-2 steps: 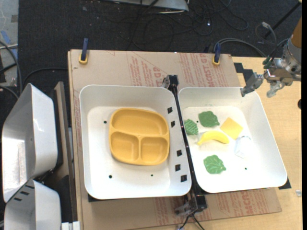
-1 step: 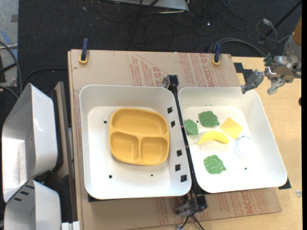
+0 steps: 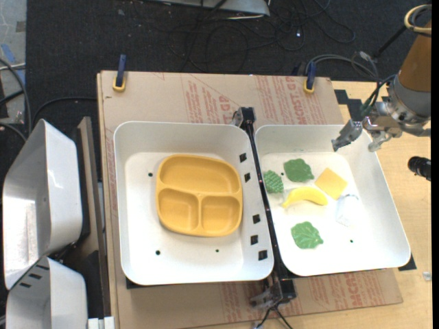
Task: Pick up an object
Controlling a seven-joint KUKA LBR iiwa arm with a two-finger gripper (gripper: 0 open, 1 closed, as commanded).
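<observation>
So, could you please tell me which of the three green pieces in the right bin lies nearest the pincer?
The green piece at the far end of the bin, beside the yellow block. It lies closest to the pincer; the other two sit farther off.

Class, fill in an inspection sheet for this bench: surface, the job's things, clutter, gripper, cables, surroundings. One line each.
Surface: cardboard sheet under two white bins, held by two clamps at its far edge.
Job's things: right bin holds a banana, a yellow block, three green pieces and a pale clear item; left bin holds a yellow divided tray.
Clutter: nothing seen.
Gripper: gripper open, above the right bin's far right corner, holding nothing.
Cables: black cables on the dark floor beyond the bench.
Surroundings: white containers at the left.
</observation>
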